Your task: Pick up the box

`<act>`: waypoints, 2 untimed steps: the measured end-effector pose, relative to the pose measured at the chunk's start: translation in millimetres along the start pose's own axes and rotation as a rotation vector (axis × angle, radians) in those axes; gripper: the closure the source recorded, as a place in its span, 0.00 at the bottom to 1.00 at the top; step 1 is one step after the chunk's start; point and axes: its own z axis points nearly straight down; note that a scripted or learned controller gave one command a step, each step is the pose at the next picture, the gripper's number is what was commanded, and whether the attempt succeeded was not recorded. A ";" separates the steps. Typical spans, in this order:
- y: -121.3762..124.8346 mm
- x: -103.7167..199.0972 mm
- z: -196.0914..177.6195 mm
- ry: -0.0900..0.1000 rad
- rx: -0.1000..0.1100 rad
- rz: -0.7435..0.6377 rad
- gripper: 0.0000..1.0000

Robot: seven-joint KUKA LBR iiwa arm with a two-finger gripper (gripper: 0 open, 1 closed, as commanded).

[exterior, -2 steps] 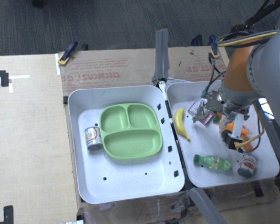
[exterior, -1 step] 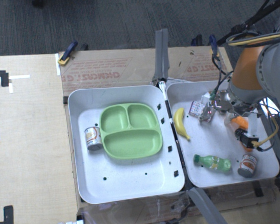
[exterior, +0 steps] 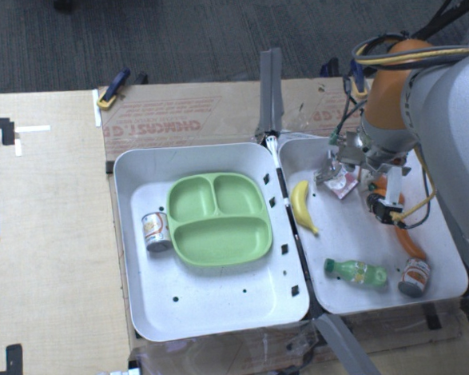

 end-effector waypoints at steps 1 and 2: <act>-1.8 -2.5 -8.6 -0.003 0.016 -0.003 1.00; -24.5 77.4 -145.2 0.001 -0.005 0.048 1.00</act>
